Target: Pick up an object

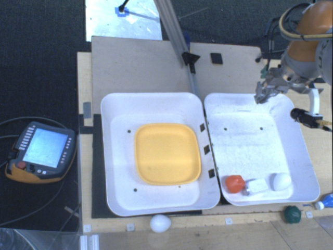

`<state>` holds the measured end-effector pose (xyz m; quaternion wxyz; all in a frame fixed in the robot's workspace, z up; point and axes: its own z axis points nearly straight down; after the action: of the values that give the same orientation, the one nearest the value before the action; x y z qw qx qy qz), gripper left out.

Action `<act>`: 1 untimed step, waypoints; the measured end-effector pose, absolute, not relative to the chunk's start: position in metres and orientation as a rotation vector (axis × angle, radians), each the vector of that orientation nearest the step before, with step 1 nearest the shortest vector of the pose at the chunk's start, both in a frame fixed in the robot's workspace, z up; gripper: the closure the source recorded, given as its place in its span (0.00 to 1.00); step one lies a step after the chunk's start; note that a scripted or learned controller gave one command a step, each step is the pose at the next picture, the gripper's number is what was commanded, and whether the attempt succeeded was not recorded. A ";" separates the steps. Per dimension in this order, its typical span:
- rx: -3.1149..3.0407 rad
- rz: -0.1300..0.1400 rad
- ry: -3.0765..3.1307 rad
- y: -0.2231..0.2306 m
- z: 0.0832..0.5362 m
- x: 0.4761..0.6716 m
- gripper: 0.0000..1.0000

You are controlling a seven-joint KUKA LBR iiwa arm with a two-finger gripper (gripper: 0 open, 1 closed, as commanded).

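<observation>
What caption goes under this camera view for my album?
Robot claw over the right bin's far edge, yellow plate in the left bin.

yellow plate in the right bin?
No, the yellow plate lies in the left bin; the right bin holds an orange object and white objects.

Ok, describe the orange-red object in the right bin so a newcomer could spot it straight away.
Start at the right bin, beside the one holding the yellow plate. Along its near edge lie three small things in a row; the orange-red object is the leftmost. Its neighbours, a small white piece and a white ball, are both white.
</observation>
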<state>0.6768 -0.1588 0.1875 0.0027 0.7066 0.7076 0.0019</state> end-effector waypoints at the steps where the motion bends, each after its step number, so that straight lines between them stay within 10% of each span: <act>1: 2.219 0.003 2.221 -0.159 0.210 0.677 1.00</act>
<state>0.6775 -0.1589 0.2095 0.0012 0.7067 0.7075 0.0009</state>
